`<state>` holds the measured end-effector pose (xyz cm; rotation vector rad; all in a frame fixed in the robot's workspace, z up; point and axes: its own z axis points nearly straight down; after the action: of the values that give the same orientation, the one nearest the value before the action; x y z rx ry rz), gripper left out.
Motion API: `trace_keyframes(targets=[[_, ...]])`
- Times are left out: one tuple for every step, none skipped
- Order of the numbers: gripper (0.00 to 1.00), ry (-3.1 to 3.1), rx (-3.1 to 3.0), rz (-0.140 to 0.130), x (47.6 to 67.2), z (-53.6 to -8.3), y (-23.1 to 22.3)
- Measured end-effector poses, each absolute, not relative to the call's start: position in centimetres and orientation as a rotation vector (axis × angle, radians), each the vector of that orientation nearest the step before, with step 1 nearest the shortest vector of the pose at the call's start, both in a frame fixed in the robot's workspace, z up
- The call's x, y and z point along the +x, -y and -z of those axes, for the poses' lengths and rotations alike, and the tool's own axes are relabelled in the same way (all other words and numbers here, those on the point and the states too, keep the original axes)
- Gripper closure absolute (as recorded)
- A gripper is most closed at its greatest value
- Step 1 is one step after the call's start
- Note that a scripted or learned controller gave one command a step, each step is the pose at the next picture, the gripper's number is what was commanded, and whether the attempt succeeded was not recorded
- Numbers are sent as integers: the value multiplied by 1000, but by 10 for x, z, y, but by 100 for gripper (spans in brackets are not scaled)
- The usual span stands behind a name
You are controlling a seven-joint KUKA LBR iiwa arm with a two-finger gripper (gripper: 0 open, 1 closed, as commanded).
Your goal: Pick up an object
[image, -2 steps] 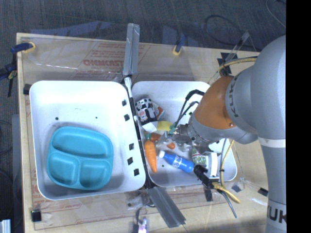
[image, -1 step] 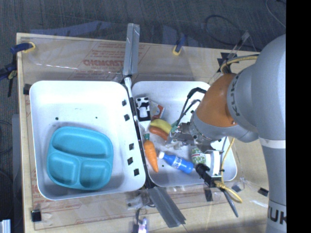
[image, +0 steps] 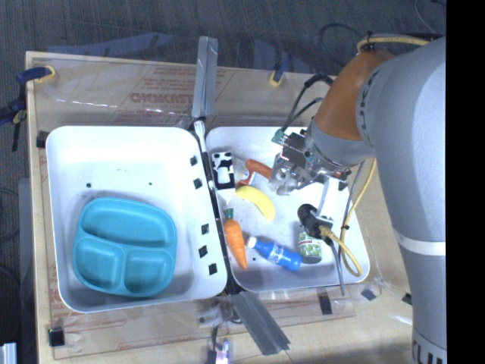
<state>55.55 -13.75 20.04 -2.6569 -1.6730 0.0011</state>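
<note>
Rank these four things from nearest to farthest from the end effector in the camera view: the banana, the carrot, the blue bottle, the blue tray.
Measured from the end effector:
1. Banana, just beside it, toward the left, right bin.
2. Blue bottle and carrot, both nearer the front of the right bin; too close to call.
3. Blue tray, far off in the left bin.

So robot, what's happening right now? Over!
Gripper over right bin, nothing seen held. Banana just beside it, hot dog close too. Carrot, blue bottle nearer the front. Over.
</note>
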Motion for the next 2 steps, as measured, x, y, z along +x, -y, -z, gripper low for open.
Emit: trace_keyframes(targets=[[0,1673,-2657,-1,555,-200,137],[0,1828,-2558,-4,584,-92,154]])
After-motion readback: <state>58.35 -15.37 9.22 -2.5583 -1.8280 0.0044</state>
